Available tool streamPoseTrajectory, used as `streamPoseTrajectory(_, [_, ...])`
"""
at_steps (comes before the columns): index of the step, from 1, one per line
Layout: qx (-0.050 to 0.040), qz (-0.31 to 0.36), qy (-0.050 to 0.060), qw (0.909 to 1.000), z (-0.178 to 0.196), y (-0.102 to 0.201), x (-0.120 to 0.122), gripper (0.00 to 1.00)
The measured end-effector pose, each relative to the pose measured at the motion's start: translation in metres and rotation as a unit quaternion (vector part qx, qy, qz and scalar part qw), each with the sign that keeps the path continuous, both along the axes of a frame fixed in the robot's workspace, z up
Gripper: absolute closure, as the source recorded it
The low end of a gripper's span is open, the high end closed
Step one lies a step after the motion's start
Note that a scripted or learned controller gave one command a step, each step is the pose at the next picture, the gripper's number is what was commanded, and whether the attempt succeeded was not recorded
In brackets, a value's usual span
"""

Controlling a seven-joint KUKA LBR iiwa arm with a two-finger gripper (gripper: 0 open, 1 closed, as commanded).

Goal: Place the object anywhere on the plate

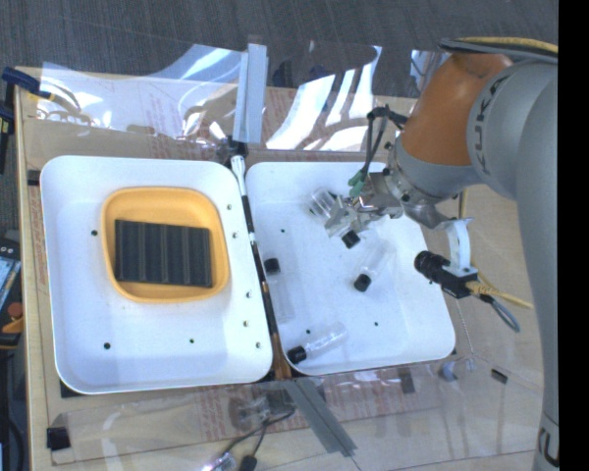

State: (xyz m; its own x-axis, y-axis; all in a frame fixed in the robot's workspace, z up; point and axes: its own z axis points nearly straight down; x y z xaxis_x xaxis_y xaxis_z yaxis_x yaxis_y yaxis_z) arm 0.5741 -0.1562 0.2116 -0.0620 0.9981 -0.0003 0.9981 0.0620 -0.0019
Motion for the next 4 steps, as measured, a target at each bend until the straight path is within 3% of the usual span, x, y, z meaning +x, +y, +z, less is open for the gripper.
streamPoseTrajectory(1, [0.0002,0.089,0.000,0.9961,0.028,0.026,0.020,1.00])
streamPoseTrajectory(2, [0.0009,0.178,0.001,0.9841,-0.043,0.030,0.019,1.00])
streamPoseTrajectory(3, [0.0005,0.212,0.000,0.9772,0.015,0.068,0.022,1.00])
streamPoseTrajectory(4, [0.0000,0.315,-0.001,0.9492,0.003,0.103,0.060,1.00])
